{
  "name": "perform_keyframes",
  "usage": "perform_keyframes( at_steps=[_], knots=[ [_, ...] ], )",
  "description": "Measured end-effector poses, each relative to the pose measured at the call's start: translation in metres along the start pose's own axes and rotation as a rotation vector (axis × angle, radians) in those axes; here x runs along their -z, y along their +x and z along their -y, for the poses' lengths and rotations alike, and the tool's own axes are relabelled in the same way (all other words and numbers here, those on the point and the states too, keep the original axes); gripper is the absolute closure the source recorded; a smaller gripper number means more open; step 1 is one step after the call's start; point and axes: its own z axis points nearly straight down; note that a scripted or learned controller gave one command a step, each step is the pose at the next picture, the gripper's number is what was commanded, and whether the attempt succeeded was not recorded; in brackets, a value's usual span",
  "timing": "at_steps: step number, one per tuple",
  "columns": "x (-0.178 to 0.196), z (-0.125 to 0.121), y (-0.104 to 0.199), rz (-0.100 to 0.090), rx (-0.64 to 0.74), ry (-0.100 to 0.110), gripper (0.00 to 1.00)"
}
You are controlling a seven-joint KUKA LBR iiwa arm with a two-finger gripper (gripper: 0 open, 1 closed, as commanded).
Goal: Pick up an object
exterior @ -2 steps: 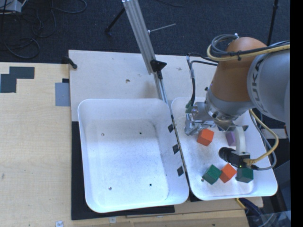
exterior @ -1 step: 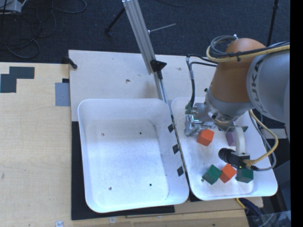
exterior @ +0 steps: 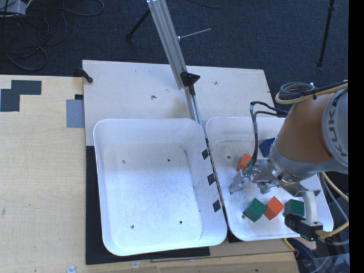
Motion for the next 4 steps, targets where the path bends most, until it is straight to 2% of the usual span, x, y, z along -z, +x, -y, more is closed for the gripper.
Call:
perform_keyframes(
  at_steps=[1, 2, 3, 4],
  knots=[
    [-0.086, -0.063, -0.056, 0.001, 0.004, -0.006, 0.00],
    [-0.096, -0.131, -0.054, 0.000, 0.009, -0.013, 0.00],
    [-0.095, -0.098, -0.057, 0.000, 0.006, -0.010, 0.00],
    [-0.083, -0.080, -0.094, 0.000, 0.003, -0.007, 0.00]
  ],
)
